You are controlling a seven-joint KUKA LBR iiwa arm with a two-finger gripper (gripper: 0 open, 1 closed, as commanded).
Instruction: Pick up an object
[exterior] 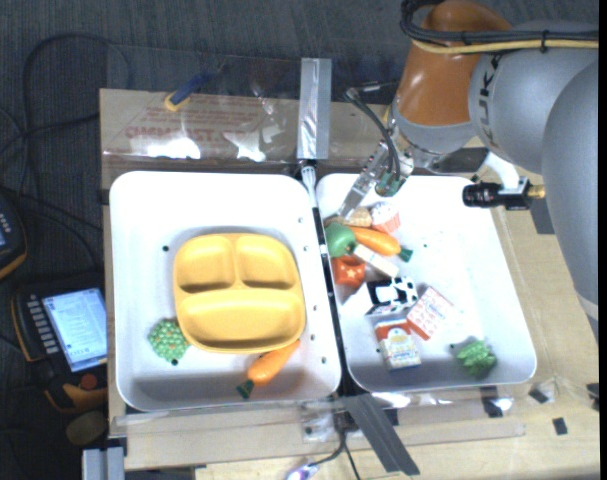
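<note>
My gripper (371,196) hangs at the back left of the right bin (503,268), with its fingers apart and nothing between them. Just under it lies a heap of toy food: a small white and red box (385,213), a tan piece (359,216), a green vegetable (338,236), an orange carrot (375,240) and a red item (349,271). Nearer the front are a black-and-white piece (393,292), two red and white cartons (428,313) (398,345) and a green broccoli (473,356).
The left bin (133,208) holds a yellow divided plate (239,290), a green bumpy ball (166,339) and a second carrot (271,363). The wall between the bins (321,268) runs close to the left of the heap. A clear plastic sheet (223,118) lies behind the bins.
</note>
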